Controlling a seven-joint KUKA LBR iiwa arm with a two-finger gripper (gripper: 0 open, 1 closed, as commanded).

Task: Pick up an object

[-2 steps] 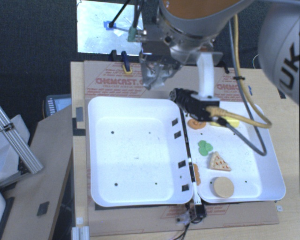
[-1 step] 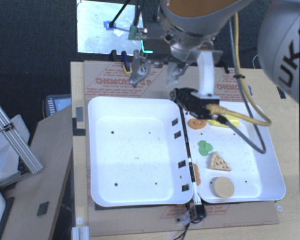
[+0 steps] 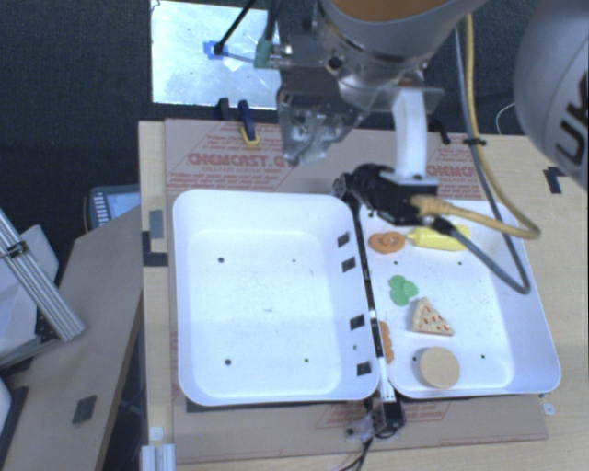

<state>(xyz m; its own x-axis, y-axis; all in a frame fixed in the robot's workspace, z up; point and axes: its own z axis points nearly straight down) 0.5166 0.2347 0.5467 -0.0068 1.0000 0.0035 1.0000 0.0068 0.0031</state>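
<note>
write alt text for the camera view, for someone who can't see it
A grey robot arm hangs over the far edge of two white bins, its gripper above the bench. The right bin holds small toy foods, including a pizza slice and a yellow piece.

Arm (image 3: 405,28) cropped; gripper (image 3: 308,138) blurred

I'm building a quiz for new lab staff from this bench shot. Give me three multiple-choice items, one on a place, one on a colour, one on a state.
1. Which bin holds the toy food?
A. left in view B. right in view C. both

2. What colour is the small leafy piece?
A. green B. red C. blue

3. How does the pizza slice lie?
A. flat on the bin floor B. in the gripper C. on the round disc

Answers: 1 B, the pieces all sit in the right bin. 2 A, it shows bright green. 3 A, it rests on the floor, apart from the tan disc.
</note>
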